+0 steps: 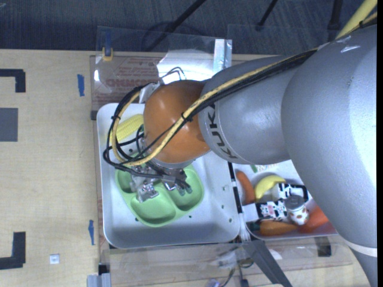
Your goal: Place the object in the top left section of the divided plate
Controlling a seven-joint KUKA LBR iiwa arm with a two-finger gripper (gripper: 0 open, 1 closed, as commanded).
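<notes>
The arm (269,106) hung low over the left bin (114,220), its gripper (157,187) right above the green divided plate (158,211). Whether anything sat between those metal parts, I could not tell. A yellow object (128,127) lay just beyond the plate, half hidden. In the right bin (281,235): a banana (269,184) and a carrot (275,226).

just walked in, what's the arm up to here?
The grey KUKA arm reaches over the left white bin, its gripper low over the green divided plate. A yellow object lies beside the orange wrist band. The right bin holds mixed toy items. Any grasp can't be confirmed.
</notes>
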